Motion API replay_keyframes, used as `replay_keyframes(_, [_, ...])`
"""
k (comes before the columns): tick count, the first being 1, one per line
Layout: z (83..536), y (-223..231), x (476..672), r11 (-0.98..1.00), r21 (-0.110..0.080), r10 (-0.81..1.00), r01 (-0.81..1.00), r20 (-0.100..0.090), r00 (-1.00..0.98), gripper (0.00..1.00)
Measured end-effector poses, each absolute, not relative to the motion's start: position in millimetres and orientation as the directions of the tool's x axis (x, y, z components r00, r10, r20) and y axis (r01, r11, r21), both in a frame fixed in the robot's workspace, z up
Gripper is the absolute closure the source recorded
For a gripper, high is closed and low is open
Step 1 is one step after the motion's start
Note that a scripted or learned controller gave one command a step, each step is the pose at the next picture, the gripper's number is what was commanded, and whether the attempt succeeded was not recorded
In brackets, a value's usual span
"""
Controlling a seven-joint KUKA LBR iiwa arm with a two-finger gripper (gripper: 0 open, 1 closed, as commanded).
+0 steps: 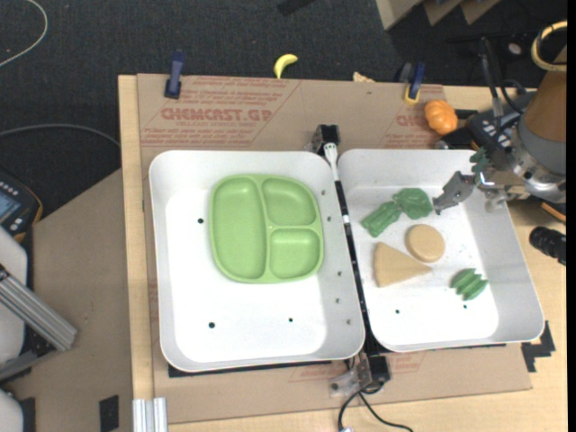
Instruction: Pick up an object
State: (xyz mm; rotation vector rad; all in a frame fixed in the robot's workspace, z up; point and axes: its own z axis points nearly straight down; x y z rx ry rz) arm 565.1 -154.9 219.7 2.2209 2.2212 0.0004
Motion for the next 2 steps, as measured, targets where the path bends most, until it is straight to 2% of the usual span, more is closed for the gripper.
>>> replay_keyframes(1, [126, -123, 472.9, -0.002, -0.017, 1.000, 1.000, 0.006, 0.002, 0.00])
replay_keyframes(2, [85, -135, 529.0, 0.002, 0.003, 1.000, 1.000, 0.002, -0.002, 0.00])
